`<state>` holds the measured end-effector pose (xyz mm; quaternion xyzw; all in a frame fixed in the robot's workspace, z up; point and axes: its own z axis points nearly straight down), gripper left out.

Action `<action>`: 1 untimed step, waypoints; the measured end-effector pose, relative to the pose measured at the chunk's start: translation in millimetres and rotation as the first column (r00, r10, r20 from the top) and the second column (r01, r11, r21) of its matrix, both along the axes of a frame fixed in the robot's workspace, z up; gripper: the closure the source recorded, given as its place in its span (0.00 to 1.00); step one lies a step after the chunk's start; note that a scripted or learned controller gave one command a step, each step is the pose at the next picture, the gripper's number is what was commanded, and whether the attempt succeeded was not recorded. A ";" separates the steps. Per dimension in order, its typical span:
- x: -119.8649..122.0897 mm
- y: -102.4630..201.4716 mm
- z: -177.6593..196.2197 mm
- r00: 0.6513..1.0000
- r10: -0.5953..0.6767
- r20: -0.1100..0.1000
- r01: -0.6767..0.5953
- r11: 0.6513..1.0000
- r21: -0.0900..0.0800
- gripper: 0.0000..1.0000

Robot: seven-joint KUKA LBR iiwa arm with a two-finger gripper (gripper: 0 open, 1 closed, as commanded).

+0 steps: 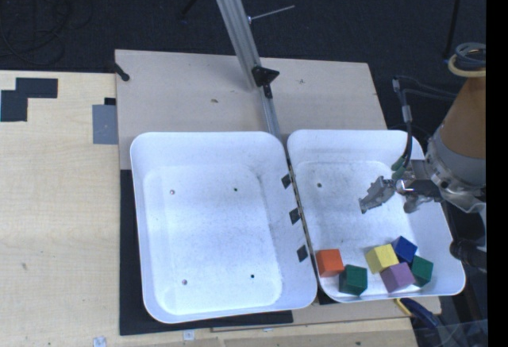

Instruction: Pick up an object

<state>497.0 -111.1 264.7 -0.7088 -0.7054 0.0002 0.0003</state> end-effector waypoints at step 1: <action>0.0 0.0 0.0 1.000 -0.001 0.000 0.001 1.000 0.000 0.00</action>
